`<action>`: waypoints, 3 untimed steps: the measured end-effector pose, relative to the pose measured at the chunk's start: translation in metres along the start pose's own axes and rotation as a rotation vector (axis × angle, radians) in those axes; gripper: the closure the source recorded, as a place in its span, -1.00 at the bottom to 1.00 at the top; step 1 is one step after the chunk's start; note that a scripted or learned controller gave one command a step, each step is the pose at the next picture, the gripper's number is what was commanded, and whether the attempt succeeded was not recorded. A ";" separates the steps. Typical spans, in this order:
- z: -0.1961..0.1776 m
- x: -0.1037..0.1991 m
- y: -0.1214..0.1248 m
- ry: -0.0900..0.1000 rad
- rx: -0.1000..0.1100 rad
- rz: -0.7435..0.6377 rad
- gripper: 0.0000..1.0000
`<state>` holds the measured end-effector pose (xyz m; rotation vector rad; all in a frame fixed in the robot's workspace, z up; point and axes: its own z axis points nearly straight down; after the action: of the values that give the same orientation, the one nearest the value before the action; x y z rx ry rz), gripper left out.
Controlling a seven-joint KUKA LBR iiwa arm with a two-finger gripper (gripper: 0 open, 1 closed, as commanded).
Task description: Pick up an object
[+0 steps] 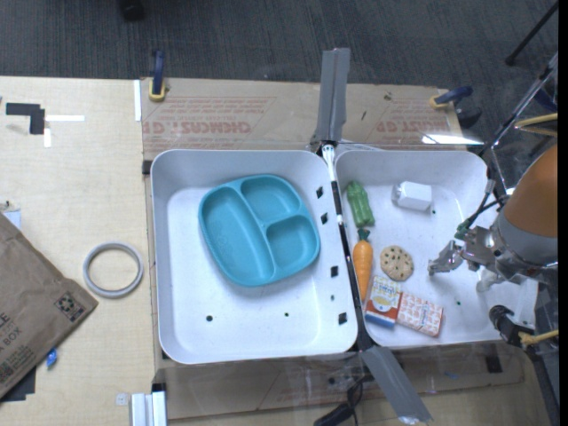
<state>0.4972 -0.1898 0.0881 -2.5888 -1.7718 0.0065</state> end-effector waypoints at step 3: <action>-0.100 0.108 0.002 -0.003 0.001 0.084 -1.00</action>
<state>0.5387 -0.0903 0.1880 -2.6622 -1.6623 0.0116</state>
